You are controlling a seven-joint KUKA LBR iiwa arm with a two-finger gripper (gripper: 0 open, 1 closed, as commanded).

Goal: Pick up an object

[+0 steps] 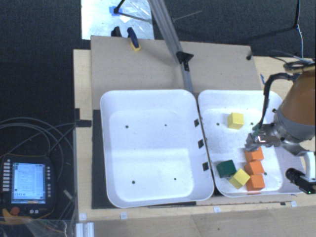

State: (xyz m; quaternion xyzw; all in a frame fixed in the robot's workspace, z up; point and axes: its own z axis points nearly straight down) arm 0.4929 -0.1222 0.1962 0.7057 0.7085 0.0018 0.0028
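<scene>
The right bin [217, 102] holds a yellow cube [235, 120] near its middle. Along its front lie a dark green cube [226, 168], a second yellow cube [240, 178], and three orange cubes [255, 168] in a row. My gripper [256, 140] hangs low on the bin's right side, just above the top orange cube [254, 155] and to the right of and below the upper yellow cube. The arm's orange band and grey wrist cover the bin's right edge.
The left bin [153, 147] sits beside the right one. A grey pole [168, 28] slants over the cardboard behind the bins. A teach pendant [27, 184] with cables lies on the floor at left.
</scene>
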